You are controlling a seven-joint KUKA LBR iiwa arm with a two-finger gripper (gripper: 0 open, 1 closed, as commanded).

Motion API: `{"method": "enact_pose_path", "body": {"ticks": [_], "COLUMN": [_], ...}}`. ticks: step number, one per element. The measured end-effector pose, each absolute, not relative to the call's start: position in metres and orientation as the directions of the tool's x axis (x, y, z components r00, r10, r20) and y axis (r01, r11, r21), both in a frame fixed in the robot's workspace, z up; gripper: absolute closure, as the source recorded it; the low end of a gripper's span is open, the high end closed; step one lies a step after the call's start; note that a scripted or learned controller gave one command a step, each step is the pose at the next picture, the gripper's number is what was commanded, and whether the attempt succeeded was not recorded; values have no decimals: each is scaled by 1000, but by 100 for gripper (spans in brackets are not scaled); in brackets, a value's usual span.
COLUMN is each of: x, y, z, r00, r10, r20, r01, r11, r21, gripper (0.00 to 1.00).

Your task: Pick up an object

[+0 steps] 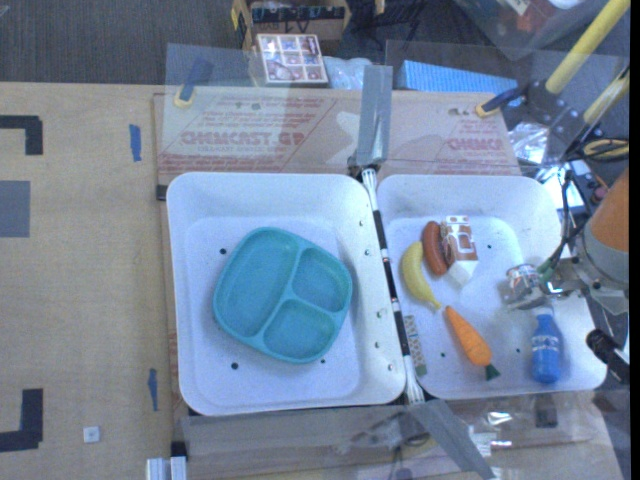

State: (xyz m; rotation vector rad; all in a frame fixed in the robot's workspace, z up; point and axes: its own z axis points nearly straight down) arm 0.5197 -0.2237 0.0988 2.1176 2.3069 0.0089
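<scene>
Two white bins sit side by side on the bench. The left bin holds a teal plate with three parts. The right bin holds the toys. A yellow banana lies near the left wall of this bin, with its long side running from far to near and a little to the right. Just to its right is a brown sausage, which also runs from far to near. A small brown and white box touches the sausage on its right. Nearer to us, an orange carrot lies at a slant, with its green end pointing near and right. A blue bottle lies close to the right wall, long side going far to near. The gripper is low in the right bin, just past the far end of the bottle. Something shiny is at its tip, but it is too blurry to tell if the pincer is spread or pressed together.
</scene>
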Motion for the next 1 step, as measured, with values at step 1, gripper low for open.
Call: {"method": "enact_pose_path", "body": {"ticks": [1], "x": [573], "y": [-172], "z": [172], "r00": [89], "r10": [996], "r20": [-1], "r01": [996], "r11": [-89], "r21": [1], "gripper": [100]}}
